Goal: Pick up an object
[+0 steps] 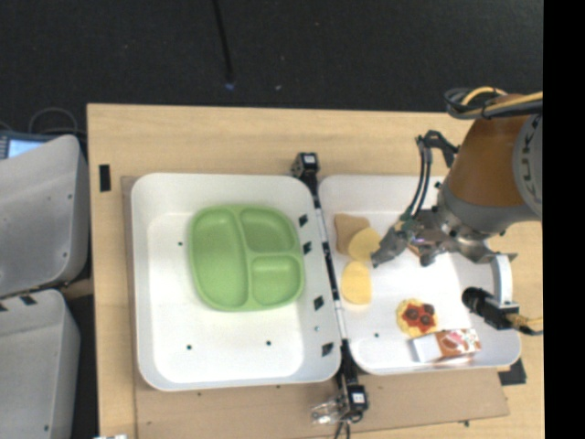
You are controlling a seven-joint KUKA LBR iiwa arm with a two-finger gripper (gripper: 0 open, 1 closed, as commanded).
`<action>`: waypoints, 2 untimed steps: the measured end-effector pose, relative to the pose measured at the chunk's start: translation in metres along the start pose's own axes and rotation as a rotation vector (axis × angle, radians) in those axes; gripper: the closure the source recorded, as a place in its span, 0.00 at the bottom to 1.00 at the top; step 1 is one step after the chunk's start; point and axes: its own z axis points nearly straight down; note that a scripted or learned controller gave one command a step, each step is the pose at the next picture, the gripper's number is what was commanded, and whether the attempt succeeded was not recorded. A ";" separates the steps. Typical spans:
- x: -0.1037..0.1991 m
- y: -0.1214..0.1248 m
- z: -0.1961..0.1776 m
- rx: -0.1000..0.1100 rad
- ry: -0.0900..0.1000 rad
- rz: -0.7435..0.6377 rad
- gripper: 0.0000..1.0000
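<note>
Camera view, bench (pixel 110 144): wooden top with a bare margin around both bins.
Left bin (pixel 164 337): white floor open on every side of the green divided plate (pixel 245 256), which lies toward the shared edge.
Right bin (pixel 384 350): crowded; free floor mainly along its near left part.
Arm (pixel 489 167): enters from the right and covers the bin's upper right.
Gripper (pixel 395 245): low over the bin, just beside the upper yellow piece (pixel 365 241); grip state cannot be told.
Objects: tan piece (pixel 347 226) and lower yellow piece (pixel 356 284) near the dividing edge; pizza-like toy (pixel 416 315) and red-white packet (pixel 448 344) by the near rim.
</note>
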 end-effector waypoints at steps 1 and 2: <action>-0.001 -0.008 0.045 0.000 0.000 0.000 0.00; 0.000 -0.005 0.032 -0.007 0.002 0.005 1.00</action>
